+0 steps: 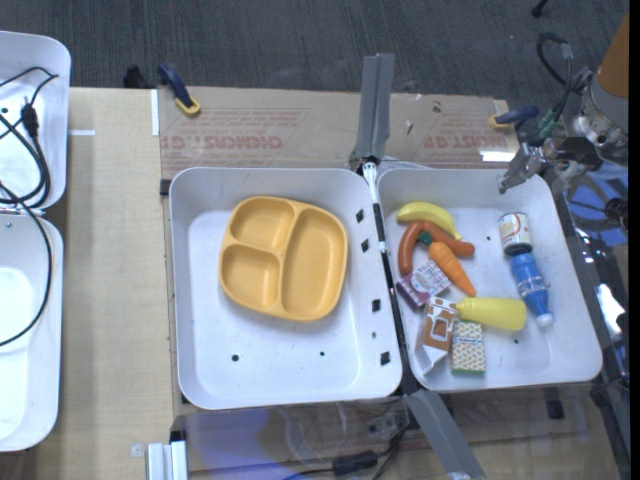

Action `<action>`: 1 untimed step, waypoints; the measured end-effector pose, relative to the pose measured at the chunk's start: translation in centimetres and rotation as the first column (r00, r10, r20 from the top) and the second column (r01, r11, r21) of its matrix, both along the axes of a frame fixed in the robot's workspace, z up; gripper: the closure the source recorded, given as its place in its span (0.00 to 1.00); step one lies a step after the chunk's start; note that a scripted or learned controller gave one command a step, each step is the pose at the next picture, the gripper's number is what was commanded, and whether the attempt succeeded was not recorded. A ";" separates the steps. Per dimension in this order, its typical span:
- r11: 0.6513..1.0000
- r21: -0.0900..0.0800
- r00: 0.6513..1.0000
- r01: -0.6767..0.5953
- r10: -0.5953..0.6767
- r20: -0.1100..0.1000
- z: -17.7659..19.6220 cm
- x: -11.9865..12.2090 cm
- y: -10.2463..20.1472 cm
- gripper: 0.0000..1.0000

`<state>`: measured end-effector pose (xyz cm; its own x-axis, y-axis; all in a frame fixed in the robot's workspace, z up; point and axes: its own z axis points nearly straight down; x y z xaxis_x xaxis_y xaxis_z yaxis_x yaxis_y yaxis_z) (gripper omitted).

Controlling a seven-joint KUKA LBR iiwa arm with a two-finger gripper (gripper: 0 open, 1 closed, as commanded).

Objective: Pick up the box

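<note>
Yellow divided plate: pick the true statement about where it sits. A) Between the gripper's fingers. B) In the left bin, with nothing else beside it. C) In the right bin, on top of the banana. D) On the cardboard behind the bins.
B: the yellow divided plate lies flat inside the left bin, while the banana and the other items lie in the right bin.

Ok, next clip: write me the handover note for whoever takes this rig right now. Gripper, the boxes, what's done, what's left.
Gripper: over the upper right corner of the right white bin, nothing between its fingers; open or shut cannot be told.
Boxes: small green patterned box and small brown-and-white box lie side by side at the right bin's front, next to the yellow squash-shaped toy.
Done: nothing lifted.
Left: reach down to a box, grasp, lift.
</note>
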<state>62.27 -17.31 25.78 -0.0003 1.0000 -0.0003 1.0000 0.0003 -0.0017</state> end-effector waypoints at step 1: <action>0.969 0.003 0.969 -0.247 0.247 0.003 -15.7 -6.7 -4.4 0.00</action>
<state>55.56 -21.69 10.07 -0.2476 0.9689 0.0026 0.9689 0.2476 0.0016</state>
